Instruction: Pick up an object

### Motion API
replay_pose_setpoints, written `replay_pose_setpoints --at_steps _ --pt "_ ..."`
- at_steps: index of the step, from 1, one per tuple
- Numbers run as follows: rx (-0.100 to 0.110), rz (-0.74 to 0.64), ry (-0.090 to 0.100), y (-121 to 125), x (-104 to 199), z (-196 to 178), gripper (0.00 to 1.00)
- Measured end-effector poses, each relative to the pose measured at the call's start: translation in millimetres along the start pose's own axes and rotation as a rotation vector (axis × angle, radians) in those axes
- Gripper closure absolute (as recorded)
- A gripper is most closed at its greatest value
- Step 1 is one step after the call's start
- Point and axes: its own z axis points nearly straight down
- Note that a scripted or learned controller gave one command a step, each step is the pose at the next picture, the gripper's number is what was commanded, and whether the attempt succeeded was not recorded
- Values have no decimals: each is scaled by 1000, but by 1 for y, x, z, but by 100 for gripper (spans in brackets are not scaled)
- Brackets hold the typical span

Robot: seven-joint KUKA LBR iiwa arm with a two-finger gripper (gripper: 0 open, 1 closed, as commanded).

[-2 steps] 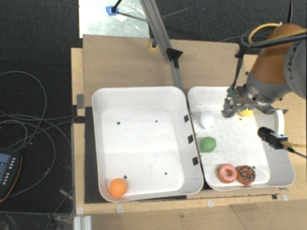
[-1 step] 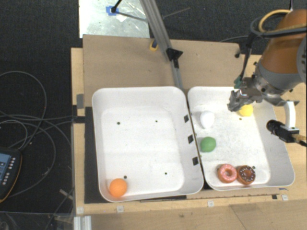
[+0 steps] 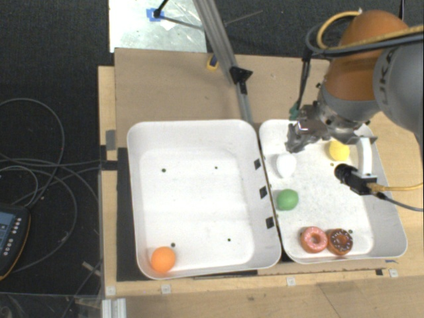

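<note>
The arm point(image 3: 371, 52) reached in from the right, its orange band bulking over the far right corner of the right bin point(image 3: 391, 240). Its gripper point(image 3: 299, 138) hung low over the far left part of that bin, just above and touching or nearly touching a small white object point(image 3: 285, 165). How far the jaws stood apart could not be told, and nothing was seen held between them.

In the right bin, the white object lay near the far left side. Just on the near side of it sat a green ball point(image 3: 287, 199). A yellow object point(image 3: 338, 151) rested toward the far right, partly tucked under the wrist. At the near edge two doughnuts lay side by side and touching: a pink-iced doughnut point(image 3: 314, 240) on the left and a chocolate doughnut point(image 3: 340, 242) on the right. A black fitting with a yellow cable point(image 3: 354, 178) hung over the right side of this bin.

The left bin point(image 3: 192, 134) held an orange ball point(image 3: 163, 259) in its near left corner. Both bins sat side by side on the brown table point(image 3: 165, 85).
</note>
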Motion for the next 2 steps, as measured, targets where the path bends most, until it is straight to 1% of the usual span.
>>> replay_pose_setpoints --at_steps 1,2 --pt "0 1 0 19 49 9 100" --pt "-1 0 1 33 101 1 100"
